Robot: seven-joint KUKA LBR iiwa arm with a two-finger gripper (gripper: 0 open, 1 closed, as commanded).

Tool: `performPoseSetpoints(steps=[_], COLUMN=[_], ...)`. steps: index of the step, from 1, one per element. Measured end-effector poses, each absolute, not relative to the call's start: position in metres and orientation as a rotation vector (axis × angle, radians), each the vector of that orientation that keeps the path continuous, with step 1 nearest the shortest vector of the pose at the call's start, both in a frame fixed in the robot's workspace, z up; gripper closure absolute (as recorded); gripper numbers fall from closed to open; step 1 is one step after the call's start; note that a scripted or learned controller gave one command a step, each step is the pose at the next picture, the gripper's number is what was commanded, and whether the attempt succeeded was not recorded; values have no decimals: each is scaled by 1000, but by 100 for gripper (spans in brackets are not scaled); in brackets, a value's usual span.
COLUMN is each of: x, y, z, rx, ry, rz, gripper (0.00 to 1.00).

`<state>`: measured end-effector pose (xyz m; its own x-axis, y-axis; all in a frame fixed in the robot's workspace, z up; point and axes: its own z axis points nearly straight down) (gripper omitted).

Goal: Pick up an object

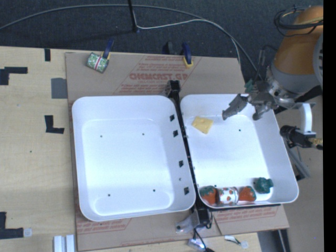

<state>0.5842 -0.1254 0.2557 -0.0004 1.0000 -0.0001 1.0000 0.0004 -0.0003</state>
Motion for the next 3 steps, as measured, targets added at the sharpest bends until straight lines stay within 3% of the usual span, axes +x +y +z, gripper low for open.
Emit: performPoseSetpoints(steps=[1,2,3], x=[661,667,644], y=[-138,-107,-97], z=[171,80,85], rx=[-2217,-2215,-2221], ry=[-2219,-2221,-2222], rz=[7,6,0], gripper=[0,0,0])
